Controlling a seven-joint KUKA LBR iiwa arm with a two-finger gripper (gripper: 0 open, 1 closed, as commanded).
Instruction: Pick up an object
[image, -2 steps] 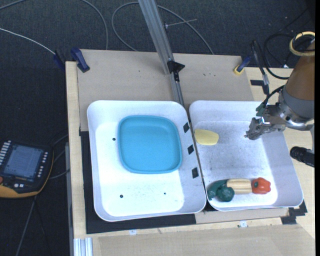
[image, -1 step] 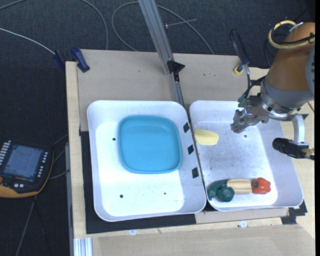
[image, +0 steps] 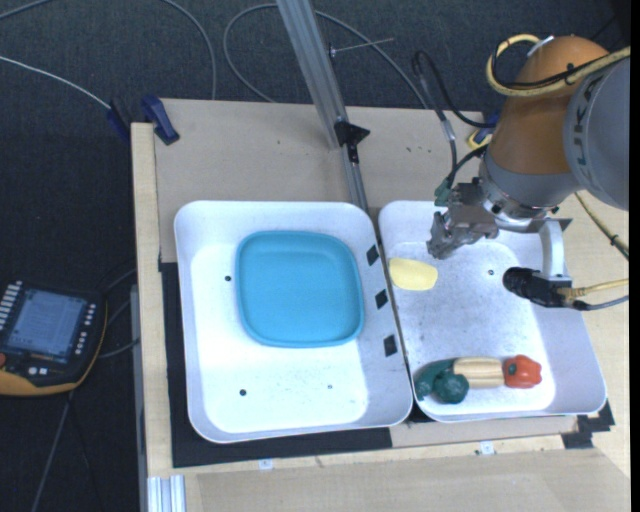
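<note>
A pale yellow lemon-shaped object (image: 413, 274) lies at the left side of the right bin (image: 560, 330), near the divider. My gripper (image: 445, 241) hangs just above and to the right of it, fingers pointing down. At the bin's front edge lie a dark green object (image: 442, 384), a tan roll-shaped piece (image: 479, 372) and a red tomato-like object (image: 522, 371) in a row. A blue square plate (image: 298, 288) sits in the left bin (image: 200, 300).
A metal pole (image: 325, 80) slants down to the bench behind the bins. A black cable connector (image: 530, 285) hangs over the right bin beside the arm. A handheld pendant (image: 45, 335) lies off the bench at left.
</note>
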